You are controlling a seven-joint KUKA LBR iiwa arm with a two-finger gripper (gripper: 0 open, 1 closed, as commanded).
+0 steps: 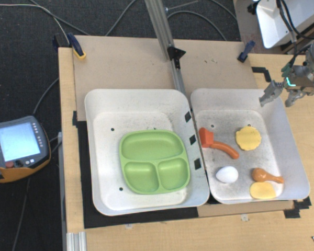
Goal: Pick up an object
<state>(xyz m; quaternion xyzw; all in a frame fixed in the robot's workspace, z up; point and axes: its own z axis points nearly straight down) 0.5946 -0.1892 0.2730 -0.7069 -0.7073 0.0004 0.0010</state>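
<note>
So far: nothing lifted, the pick not yet begun
Pincer [281,94]: fingers spread wide with nothing between them, poised above the right bin's [288,125] far right corner
Candidates: orange scraper [217,144], yellow disc [248,138], white egg [226,174], drumstick [266,177], yellow piece [262,191], all lying in that bin
Left bin [102,140]: green divided plate [155,160]
Left to do: descend, close, lift

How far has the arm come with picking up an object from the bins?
Nothing looks done yet. The two-finger gripper hangs open above the right white bin's far corner, with nothing between its fingers. The orange plastic scraper, round yellow disc, white egg and yellow-orange toy drumstick all lie in that bin. Descent, grasp and lift remain.
</note>
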